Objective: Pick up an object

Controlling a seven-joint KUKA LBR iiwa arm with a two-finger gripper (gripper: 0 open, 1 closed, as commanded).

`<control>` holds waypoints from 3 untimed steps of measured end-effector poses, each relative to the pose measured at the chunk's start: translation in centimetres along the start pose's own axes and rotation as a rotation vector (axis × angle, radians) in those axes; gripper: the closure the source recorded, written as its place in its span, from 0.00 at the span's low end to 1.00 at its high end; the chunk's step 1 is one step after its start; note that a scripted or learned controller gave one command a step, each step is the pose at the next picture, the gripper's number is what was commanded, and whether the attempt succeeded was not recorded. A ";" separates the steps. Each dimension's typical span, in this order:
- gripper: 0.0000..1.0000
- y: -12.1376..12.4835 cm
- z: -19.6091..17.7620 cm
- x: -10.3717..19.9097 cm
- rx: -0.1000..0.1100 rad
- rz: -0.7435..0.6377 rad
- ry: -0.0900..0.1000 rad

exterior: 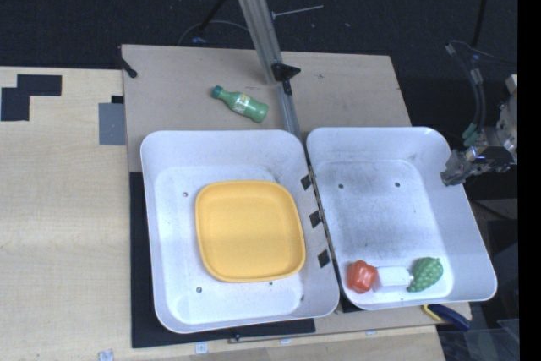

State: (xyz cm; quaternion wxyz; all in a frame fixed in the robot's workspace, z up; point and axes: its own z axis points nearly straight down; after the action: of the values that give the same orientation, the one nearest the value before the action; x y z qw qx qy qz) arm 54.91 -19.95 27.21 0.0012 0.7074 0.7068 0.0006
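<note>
Three objects lie well below claw.

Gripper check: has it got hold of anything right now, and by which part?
Nothing is held. The gripper sits at the right bin's right rim, apart from the red, white and green pieces lying at the bin's near edge.

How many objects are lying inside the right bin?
3, all along its near edge: a red object at left, a white object in the middle, a green bumpy object at right.
</note>
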 end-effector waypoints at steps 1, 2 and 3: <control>1.00 0.5 1.3 5.7 0.004 -0.005 0.002; 1.00 1.2 1.8 10.5 0.003 -0.004 0.002; 1.00 0.5 2.9 14.7 0.004 -0.003 0.001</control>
State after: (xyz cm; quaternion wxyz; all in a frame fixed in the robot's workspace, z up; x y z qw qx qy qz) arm 55.42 -5.22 24.27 -0.0007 0.7062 0.7080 -0.0002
